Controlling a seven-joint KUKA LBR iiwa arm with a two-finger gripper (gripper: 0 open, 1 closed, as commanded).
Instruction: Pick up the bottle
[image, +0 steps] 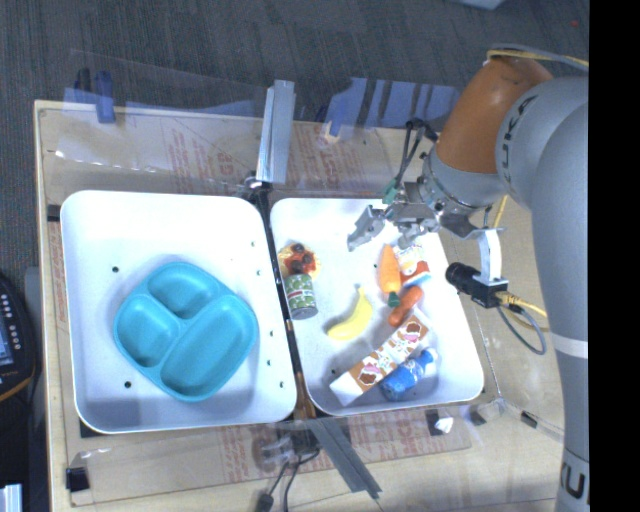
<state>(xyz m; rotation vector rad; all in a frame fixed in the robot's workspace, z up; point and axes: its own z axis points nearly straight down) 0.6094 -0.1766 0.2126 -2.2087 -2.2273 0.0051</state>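
Note:
The bottle (299, 280) is small, with a green label and a dark red-orange top. It lies near the left wall of the right bin (330, 212). My gripper (384, 234) hangs over the back part of that bin, to the right of and behind the bottle, apart from it. Its fingers are spread open with nothing between them. One fingertip (359, 236) points toward the bin's middle, and the other sits just above an orange carrot (387, 270).
Also in the right bin are a banana (351, 318), a patterned box (384, 359), a blue wrapped item (409, 379) and a red-orange toy (408, 297). The left bin (100, 225) holds a blue divided plate (186, 329). A metal rail (275, 130) stands behind the bins.

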